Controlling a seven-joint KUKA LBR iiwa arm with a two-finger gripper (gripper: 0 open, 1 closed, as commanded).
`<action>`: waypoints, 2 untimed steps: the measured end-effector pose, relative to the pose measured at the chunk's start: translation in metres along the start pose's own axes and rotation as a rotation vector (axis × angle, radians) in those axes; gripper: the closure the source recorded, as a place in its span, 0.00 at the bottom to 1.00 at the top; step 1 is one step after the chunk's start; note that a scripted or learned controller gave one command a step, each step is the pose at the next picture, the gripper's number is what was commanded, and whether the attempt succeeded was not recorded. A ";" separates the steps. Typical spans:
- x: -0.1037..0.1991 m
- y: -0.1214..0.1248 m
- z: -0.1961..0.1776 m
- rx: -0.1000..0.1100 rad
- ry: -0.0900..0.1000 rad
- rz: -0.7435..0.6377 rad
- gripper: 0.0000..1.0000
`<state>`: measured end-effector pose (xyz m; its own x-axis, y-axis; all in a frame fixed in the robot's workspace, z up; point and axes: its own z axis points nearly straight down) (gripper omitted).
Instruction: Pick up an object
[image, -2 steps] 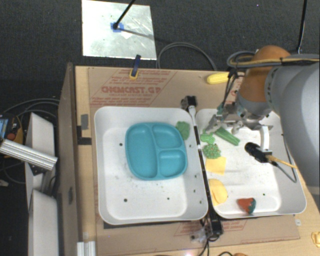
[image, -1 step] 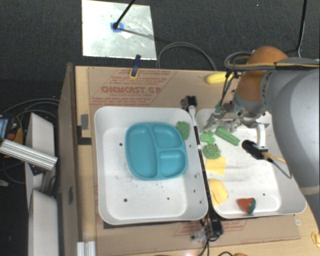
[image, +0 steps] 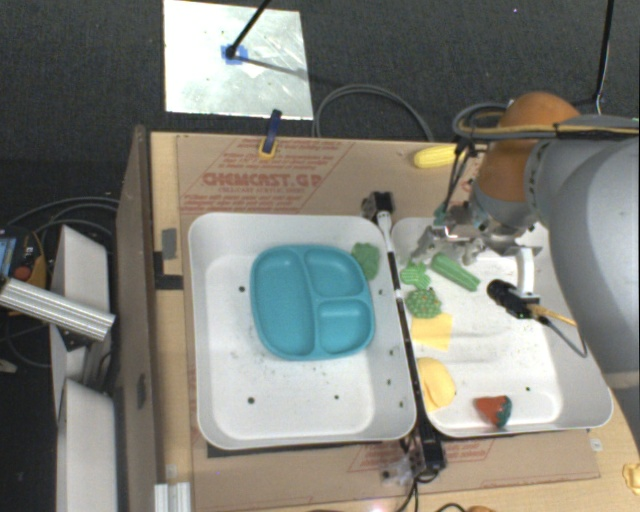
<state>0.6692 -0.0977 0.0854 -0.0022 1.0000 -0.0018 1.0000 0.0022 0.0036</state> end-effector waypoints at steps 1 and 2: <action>-0.007 0.000 0.000 0.000 0.000 0.001 0.00; 0.005 0.000 -0.002 0.001 0.000 -0.003 0.00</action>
<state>0.6692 -0.0928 0.0873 -0.0056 1.0000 -0.0017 1.0000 0.0057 0.0024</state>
